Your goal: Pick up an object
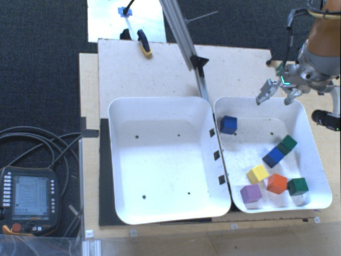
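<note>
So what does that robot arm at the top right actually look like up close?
The arm has an orange band over grey metal. Black cables loop beside it. At its tip sits a silvery metal two-finger gripper with a small green light.

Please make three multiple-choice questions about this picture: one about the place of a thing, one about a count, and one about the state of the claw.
1. Where does the lone blue cube lie?
A. in the left white bin
B. near the far left corner of the right white bin
C. on the carpet

2. How many cubes lie in the right bin?
A. four
B. nine
C. seven

3. How is the claw?
A. open, holding nothing
B. shut on a purple cube
C. resting on the handheld pendant

Answers:
1 B, it sits apart from the others, close to the divider.
2 C, two blue, two green, one yellow, one orange and one purple.
3 A, its fingers stand apart above the bin's far rim with nothing between them.
</note>
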Robot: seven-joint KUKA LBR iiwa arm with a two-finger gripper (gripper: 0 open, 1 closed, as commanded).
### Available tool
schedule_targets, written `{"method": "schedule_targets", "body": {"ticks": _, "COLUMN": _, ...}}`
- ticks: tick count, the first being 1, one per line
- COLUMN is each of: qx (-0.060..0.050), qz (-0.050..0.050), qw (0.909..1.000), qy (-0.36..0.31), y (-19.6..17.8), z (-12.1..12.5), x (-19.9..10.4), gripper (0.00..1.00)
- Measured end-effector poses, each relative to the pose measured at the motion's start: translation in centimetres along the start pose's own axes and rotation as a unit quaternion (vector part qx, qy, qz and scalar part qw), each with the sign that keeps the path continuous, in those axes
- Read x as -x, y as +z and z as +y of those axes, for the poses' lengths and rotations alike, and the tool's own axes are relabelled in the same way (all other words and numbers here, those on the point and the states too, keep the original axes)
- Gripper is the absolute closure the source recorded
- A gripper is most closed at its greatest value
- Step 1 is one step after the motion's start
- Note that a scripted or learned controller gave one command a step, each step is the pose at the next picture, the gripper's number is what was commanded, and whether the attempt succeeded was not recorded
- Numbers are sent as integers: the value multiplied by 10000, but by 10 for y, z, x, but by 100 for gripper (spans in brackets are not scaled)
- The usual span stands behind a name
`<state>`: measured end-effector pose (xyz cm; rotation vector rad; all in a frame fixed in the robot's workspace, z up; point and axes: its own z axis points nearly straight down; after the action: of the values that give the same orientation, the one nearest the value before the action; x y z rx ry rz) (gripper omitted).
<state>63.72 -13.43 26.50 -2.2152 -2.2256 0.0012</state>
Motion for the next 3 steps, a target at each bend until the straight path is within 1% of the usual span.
{"method": "schedule_targets", "body": {"ticks": 1, "qx": 18, "qz": -6, "qw": 10000, "qy": -5, "y": -2, "z": 1, "x": 0, "gripper": 0}}
{"method": "schedule_targets", "body": {"ticks": 2, "qx": 0, "qz": -4, "qw": 10000, "qy": 0, "y": 39, "z": 1, "x": -3, "gripper": 0}}
{"method": "schedule_targets", "body": {"ticks": 3, "qx": -7, "qz": 1, "qw": 10000, "qy": -4, "y": 90, "z": 3, "x": -13, "gripper": 0}}
